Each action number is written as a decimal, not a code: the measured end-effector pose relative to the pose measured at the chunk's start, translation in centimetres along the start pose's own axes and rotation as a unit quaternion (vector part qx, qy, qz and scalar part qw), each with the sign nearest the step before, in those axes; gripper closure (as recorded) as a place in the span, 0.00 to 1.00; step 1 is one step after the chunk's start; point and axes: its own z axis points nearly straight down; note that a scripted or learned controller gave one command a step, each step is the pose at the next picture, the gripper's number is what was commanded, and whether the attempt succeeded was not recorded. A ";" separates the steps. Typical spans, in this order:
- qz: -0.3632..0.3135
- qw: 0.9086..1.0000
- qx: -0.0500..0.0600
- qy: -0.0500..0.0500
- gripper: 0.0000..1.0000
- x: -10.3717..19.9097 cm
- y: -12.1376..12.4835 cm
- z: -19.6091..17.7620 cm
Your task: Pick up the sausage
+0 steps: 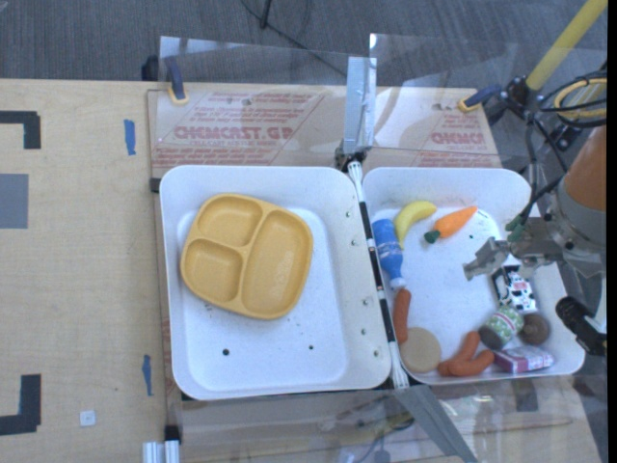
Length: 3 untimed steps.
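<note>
Bins first: the left shallow white plastic bin [260, 365] carries a yellow three-compartment plastic plate [248, 255] lying flat toward its 10 o'clock side. The right shallow white plastic bin [439, 191] holds the remaining items. The grey arm with its orange band [588, 177] enters from 3 o'clock, and its two-finger gripper [479, 261] hangs over the bin's middle; whether the claw is wide or narrow cannot be told, and nothing is seen between its tips. A blue plastic bottle [388, 252] lies along the 9 o'clock wall, with a yellow banana [414, 216] and an orange carrot [451, 224] at 12 o'clock. The red sausage [402, 313] lies at 8 o'clock, just above a tan round disc [420, 349], well apart from the gripper. Two reddish-orange sausage-like pieces [466, 357] lie at 6 o'clock.
</note>
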 end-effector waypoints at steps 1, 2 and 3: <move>0.051 0.999 -0.001 -0.001 0.00 2.8 -2.0 12.1; -0.028 1.000 -0.005 0.005 0.00 -3.4 -1.9 12.4; -0.028 1.000 -0.005 0.005 0.00 -3.4 -1.9 12.4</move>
